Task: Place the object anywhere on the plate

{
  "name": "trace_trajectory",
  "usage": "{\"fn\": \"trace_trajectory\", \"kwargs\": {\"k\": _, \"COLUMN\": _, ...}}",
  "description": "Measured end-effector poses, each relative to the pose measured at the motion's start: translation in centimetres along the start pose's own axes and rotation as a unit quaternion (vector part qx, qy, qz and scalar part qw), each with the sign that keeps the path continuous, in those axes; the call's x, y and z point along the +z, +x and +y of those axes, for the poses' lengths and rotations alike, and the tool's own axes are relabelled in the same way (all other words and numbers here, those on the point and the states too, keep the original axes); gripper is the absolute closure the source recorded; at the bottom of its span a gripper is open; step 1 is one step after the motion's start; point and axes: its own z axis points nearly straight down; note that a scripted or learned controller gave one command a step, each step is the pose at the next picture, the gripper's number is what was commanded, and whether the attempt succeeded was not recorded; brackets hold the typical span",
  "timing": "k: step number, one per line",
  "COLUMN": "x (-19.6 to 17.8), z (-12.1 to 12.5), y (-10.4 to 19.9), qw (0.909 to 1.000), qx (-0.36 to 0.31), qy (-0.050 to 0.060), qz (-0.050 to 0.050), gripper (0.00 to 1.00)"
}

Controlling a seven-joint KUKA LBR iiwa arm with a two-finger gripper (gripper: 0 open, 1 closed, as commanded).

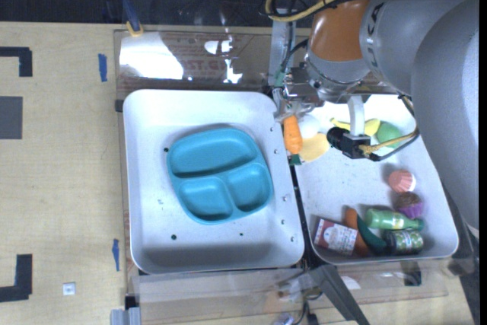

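The gripper point(290, 112) hung over the seam between the 2 bins, at the upper corner of the left bin point(144, 164), and a carrot point(292, 135) hung upright directly under it, its top end pinched between the fingers. The carrot sat above the raised edges where the bins meet, just right of the plate point(219, 173), which lay in the middle of the left bin with its 3 compartments bare. In the right bin point(437, 186), a pale yellow piece point(313, 147) lay just beside the carrot, with a banana point(362, 125) and a green piece point(388, 132) further right. A pink ball point(401, 180) lay lower down, above a green bottle point(386, 219), a can point(403, 241) and a red packet point(337, 236) along the near wall.
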Motion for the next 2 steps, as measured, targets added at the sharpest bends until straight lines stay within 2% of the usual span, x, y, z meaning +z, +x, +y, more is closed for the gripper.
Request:
{"fn": "trace_trajectory", "kwargs": {"k": 1, "x": 0.03, "z": -4.23, "y": 4.56, "qw": 0.9728, "qx": -0.231, "qy": 0.000, "qz": -0.001, "gripper": 1.00}}
{"fn": "trace_trajectory", "kwargs": {"k": 2, "x": 0.04, "z": -4.22, "y": 4.49, "qw": 0.9729, "qx": -0.231, "qy": 0.000, "qz": -0.001, "gripper": 0.00}}
